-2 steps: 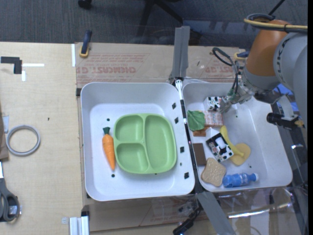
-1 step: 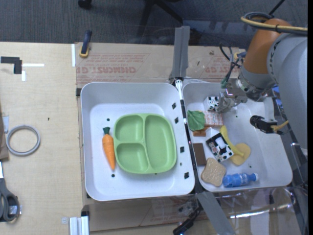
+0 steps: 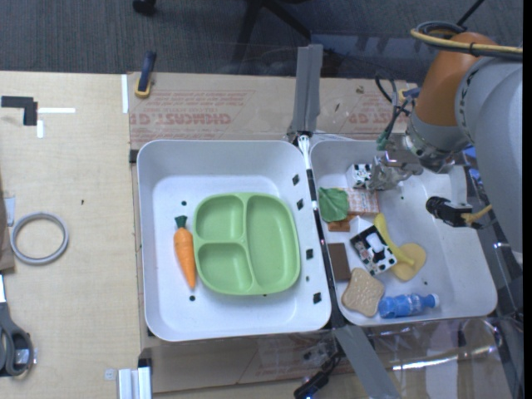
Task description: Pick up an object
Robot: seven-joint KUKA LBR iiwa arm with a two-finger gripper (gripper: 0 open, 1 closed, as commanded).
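Observation:
My gripper (image 3: 381, 178) hangs low over the far part of the right bin (image 3: 465, 260), with the grey arm and its orange band reaching in from the right. Just left of it lies a small black-and-white item (image 3: 360, 173), and a pinkish strip (image 3: 362, 201) lies right under and in front of it. Nearby are a green leaf (image 3: 334, 203), a yellow banana (image 3: 384, 231), a black-and-white cube (image 3: 373, 248), a brown bar (image 3: 337, 261), a bread slice (image 3: 362, 293), a blue bottle (image 3: 407, 304) and a yellow chip (image 3: 411, 258). Nothing is visibly held.
The left bin (image 3: 158, 248) holds a green divided plate (image 3: 248, 243) and an orange carrot (image 3: 185, 252) beside it. A grey tape ring (image 3: 36, 238) lies on the wooden bench to the left. The bins' shared wall (image 3: 314, 223) runs between them.

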